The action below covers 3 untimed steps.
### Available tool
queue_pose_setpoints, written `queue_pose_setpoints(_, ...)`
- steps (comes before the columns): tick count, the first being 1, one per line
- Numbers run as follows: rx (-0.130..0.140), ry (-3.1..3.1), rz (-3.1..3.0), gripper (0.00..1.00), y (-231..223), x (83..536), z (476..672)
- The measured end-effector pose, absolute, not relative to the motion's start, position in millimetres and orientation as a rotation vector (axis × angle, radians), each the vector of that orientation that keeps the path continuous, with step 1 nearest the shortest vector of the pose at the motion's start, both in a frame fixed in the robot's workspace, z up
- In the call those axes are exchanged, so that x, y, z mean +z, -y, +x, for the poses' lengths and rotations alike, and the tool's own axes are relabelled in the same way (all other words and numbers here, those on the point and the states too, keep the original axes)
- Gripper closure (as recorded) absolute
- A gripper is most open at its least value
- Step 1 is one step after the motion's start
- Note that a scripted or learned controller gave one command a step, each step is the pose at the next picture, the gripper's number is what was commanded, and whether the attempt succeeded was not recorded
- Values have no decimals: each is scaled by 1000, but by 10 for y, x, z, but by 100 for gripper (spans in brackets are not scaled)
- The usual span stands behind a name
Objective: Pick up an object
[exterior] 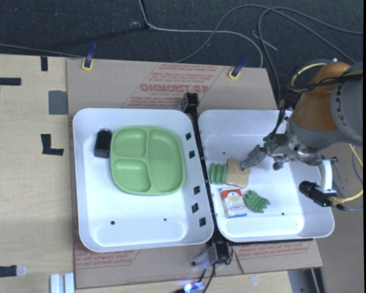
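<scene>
In the right bin (293, 224) lie a tan bread-like piece (236, 174), a green ribbed item (218, 173) just left of it, a small red and white carton (233, 202) and a green leafy toy (257, 201). My gripper (252, 159) reaches in from the right and hangs low just right of and above the tan piece, close to its upper edge. Nothing visibly rides in it. The grey arm with its orange band (322, 105) covers the bin's right side.
The left bin (134, 234) holds a green divided plate (148, 160) and a small black block (102, 143) at the plate's left. A black clamp (191, 102) sits where the two bins meet. Cables run across the dark floor behind the bench.
</scene>
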State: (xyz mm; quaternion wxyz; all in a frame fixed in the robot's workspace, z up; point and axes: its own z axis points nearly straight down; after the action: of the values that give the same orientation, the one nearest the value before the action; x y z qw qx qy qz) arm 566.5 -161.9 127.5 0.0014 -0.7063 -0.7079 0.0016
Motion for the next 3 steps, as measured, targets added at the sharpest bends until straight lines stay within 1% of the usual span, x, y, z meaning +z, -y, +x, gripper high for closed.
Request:
queue_pose_setpoints(1, 0, 2223, -2222, 0, 1620, 851, 5674)
queue_pose_setpoints(2, -9, 2227, -2222, 100, 1606, 994, 5701)
queue_pose_setpoints(3, -1, 2223, -2221, 100, 1596, 1411, 5688)
